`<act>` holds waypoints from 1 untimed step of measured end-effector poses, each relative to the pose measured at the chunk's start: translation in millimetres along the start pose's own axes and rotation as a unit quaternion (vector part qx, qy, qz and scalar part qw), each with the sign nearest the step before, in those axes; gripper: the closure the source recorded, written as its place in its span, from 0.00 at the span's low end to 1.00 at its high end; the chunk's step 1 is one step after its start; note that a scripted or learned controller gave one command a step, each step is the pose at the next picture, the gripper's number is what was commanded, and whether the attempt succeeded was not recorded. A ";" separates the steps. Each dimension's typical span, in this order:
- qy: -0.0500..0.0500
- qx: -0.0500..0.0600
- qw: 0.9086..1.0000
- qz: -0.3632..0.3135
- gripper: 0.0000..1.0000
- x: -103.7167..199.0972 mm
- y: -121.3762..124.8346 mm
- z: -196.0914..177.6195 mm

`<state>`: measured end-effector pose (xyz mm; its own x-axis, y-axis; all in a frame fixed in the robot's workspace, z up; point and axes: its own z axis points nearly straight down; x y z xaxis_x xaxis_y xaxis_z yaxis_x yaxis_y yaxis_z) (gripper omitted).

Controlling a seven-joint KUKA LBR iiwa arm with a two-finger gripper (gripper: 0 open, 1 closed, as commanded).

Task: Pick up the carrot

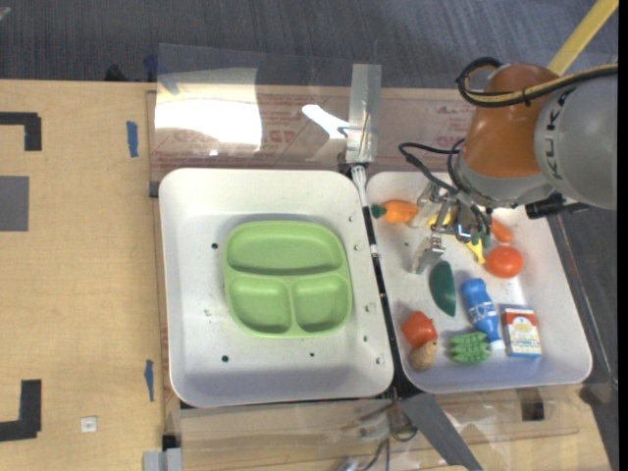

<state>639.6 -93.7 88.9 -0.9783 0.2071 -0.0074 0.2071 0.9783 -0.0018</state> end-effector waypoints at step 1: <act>0.017 0.003 1.000 0.003 0.00 -14.3 1.0 0.3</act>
<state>653.8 -95.6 88.7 -0.9765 0.2140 0.0257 0.2139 0.9768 -0.0075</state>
